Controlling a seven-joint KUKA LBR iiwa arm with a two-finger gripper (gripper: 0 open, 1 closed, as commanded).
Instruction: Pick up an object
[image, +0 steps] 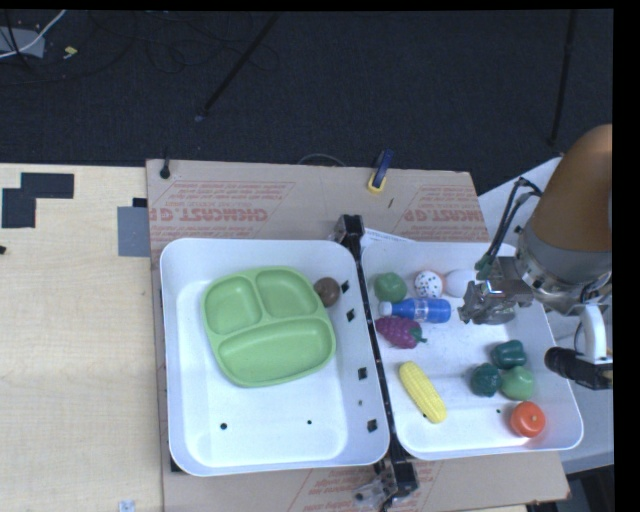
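The gripper (487, 303) hung low over the right bin (560, 438), just beyond the cap end of a blue bottle (423, 311) that lay on its side. Whether the jaws stood wide or narrow could not be told from this slanted view, and nothing was seen between them.

Candidate objects sat clustered around the blue bottle: a green ball (391, 287) and a spotted white ball (428, 284) just behind it, a purple grape bunch (399, 332) touching its near side, a yellow corn cob (423, 391) further forward. Well apart from the blue bottle, beyond the divider, a green divided plate (268, 326) rested in the left bin (190, 420), a brown ball (327, 291) beside it. The arm's position suggested a pick had not yet been secured.
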